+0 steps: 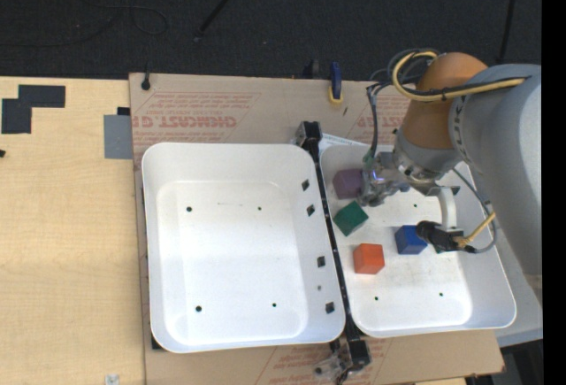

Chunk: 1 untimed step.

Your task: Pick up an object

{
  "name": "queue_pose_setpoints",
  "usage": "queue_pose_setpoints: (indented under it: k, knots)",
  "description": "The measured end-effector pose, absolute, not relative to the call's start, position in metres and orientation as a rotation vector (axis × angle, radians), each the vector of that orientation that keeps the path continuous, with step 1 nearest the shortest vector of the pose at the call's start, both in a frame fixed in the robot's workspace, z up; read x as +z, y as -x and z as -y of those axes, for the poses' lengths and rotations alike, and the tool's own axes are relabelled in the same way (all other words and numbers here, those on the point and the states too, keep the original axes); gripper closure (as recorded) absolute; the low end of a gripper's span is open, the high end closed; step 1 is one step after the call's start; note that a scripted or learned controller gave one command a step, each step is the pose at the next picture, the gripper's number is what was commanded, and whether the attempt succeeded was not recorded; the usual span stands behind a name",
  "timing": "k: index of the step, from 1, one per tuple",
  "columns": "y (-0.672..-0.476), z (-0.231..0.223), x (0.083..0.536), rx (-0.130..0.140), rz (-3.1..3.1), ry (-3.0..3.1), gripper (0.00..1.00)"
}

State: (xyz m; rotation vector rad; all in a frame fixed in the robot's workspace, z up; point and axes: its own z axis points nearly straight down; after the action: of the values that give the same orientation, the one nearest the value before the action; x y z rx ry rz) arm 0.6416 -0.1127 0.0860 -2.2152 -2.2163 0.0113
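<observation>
From the camera above the bench, we look down on two shallow white bins of smooth moulded plastic with rounded corners, side by side on a sheet of brown printed cardboard (221, 113). The left bin (164, 286) shows a bare floor marked by a few small dark dots. A row of black clips (320, 233) runs along the seam where the two bins meet.

The right bin (478, 308) holds four small blocks. A dull purple block (347, 182) with softened edges sits near the bin's far left corner. Just in front of it lies a green block (350, 218), turned like a diamond. Nearer to us sits an orange cube (369, 258), matte and sharp-edged. To its right, apart from it, sits a blue cube (409, 239), with a black and yellow cable end just beside it.

The arm comes in from the right, a smooth grey shell with a glossy orange band (442, 100) and looped yellow and black cables above it. The gripper (378, 186) hangs low in the right bin, just right of the purple block and above the green one. We cannot tell how it is set; the metal parts there blur together.
</observation>
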Motion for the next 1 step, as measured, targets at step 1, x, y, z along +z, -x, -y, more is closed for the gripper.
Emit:
queue_pose_setpoints:
  k: [1]
  knots:
    - [-0.6415,0.1126,0.0860,0.011,2.215,2.216,1.00]
